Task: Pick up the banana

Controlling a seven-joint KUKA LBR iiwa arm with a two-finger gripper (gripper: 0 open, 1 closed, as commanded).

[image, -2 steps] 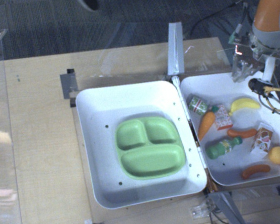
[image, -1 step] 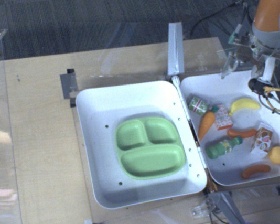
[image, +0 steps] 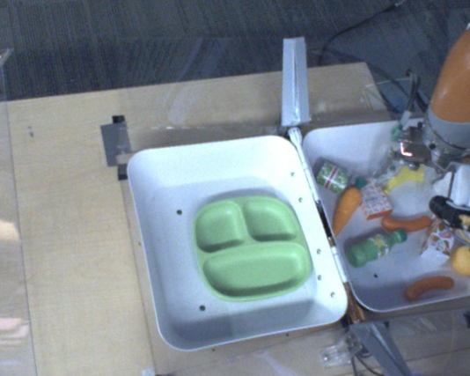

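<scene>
Clutter crowded the right bin [image: 380,279] on the table. The banana [image: 405,177] lay toward the bin's far edge, showing as a yellow patch partly covered by the pincer [image: 410,151] above it. Whether the pincer was clenched or released could not be told. A carrot [image: 345,207] lay to its left, and the crumpled packet [image: 375,201] between them was hard to identify.

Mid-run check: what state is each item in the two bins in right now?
Banana, lying in the right bin, near its far wall.
Can, tipped on its side.
Carrot, lying flat beside the left wall.
Green bottle, on its side.
Sausage, lying flat by the near wall.
Green divided plate, right way up in the left bin.
</scene>
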